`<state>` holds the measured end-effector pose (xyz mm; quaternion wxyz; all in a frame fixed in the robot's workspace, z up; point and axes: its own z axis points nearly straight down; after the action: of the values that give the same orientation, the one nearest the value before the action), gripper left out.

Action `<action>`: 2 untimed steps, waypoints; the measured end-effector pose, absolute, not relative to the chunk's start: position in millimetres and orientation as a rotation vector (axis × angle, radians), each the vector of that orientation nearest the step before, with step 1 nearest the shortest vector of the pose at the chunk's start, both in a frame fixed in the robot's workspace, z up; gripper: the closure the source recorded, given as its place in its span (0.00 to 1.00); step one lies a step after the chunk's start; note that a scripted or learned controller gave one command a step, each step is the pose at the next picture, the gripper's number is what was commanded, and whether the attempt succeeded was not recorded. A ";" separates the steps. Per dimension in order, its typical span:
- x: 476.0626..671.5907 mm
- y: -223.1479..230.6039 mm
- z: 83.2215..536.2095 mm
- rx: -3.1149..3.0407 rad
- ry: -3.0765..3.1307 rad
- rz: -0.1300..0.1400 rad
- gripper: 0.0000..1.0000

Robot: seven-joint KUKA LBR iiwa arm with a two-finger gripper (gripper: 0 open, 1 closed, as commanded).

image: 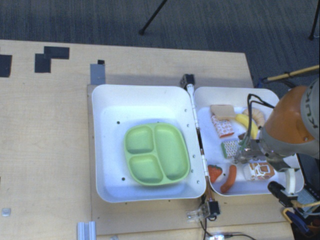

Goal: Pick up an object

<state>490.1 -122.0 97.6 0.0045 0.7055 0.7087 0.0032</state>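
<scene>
A pale wood desk [45, 149] fills most of the view, its surface evenly lit. Dark rectangular cut-outs [50, 58] mark its top left part, and a small grey block [98, 73] stands further right. Beyond the far edge lies dark blue-grey carpet [90, 9] with a fine ribbed weave, crossed by a thin black stand leg [159, 9].
</scene>
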 end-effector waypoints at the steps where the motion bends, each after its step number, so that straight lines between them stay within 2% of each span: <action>1: 491.0 -28.8 184.7 2.215 2.226 0.005 1.00; 2: 490.7 -29.4 184.5 2.215 2.226 0.004 0.00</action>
<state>490.7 -29.4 184.5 0.0006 0.7053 0.7089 0.0011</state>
